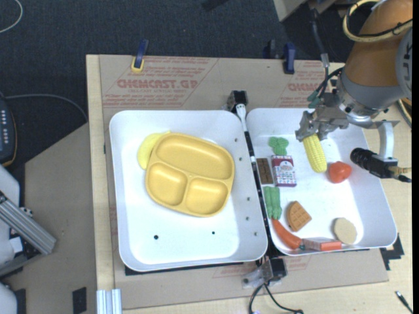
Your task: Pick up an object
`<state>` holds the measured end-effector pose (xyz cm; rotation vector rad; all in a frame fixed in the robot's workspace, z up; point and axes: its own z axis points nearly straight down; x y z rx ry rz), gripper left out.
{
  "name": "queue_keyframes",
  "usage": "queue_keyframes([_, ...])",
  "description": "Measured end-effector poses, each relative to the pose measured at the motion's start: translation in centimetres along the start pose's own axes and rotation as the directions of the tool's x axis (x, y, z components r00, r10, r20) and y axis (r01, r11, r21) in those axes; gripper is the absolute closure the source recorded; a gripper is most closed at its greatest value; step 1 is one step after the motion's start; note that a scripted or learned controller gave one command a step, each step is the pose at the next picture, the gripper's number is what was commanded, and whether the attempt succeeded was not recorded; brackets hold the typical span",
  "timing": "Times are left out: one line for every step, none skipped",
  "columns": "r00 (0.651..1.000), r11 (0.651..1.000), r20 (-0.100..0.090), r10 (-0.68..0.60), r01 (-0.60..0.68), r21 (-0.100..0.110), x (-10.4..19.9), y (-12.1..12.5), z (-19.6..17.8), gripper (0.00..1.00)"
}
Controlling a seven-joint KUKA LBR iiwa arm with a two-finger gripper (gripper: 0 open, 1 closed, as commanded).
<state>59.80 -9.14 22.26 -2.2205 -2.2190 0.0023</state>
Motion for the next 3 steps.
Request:
queue_keyframes([1.000, 1.000, -0.001, -0.002, 0.002, -0.002, 0.65, -0.82, -1.26, 1.00])
queue_keyframes([1.000, 1.000, 0.001, -0.001, 0.001, -0.004, 0.56, -0.45, -1.17, 1.00])
queue_keyframes([1.000, 1.000, 0.000, 0.000, 0.000, -0.001, 0.65, -1.06, -1.09, 1.00])
